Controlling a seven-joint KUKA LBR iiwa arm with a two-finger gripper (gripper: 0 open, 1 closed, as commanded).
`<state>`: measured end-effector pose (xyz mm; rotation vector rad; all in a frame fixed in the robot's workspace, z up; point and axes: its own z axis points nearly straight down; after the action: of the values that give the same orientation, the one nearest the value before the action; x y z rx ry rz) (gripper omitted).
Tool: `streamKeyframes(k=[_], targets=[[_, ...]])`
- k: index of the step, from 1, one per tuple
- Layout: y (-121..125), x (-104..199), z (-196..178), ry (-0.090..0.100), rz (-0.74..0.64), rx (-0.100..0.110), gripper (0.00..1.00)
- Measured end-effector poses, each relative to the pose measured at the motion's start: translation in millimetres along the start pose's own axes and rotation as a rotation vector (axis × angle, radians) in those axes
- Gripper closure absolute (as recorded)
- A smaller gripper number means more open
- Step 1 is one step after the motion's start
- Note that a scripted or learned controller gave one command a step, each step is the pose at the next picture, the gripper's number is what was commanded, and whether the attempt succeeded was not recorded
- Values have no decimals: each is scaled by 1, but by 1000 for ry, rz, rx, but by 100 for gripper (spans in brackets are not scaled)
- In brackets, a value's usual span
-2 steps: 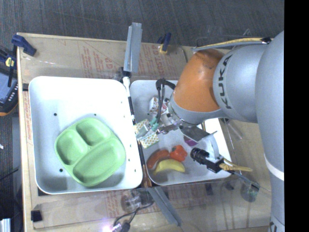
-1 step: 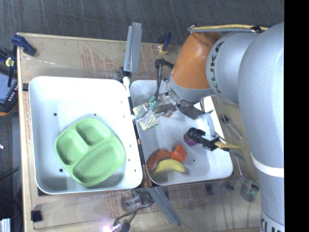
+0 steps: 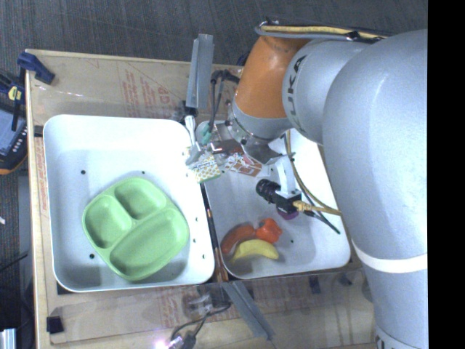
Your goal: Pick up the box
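Scanning from your left: one shallow white left bin (image 3: 58,195) holds one green three-compartment plastic tray (image 3: 136,228). At the divider between the two bins, one small patterned cardboard box (image 3: 218,164) hangs just under the gripper (image 3: 211,151), above the right bin's upper left corner; you cannot tell how wide the gripper stands or whether it grips the box. One white right bin (image 3: 330,249) holds one yellow banana (image 3: 256,250) and two red-orange pieces (image 3: 251,234).

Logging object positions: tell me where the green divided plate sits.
The green divided plate lies in the left white bin, toward its front, across the divider from the toy fruit.
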<state>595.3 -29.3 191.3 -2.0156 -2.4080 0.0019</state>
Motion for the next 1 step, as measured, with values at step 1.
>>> streamKeyframes(k=[1], targets=[[-49, -46, -9, 1, 111, 4, 100]])
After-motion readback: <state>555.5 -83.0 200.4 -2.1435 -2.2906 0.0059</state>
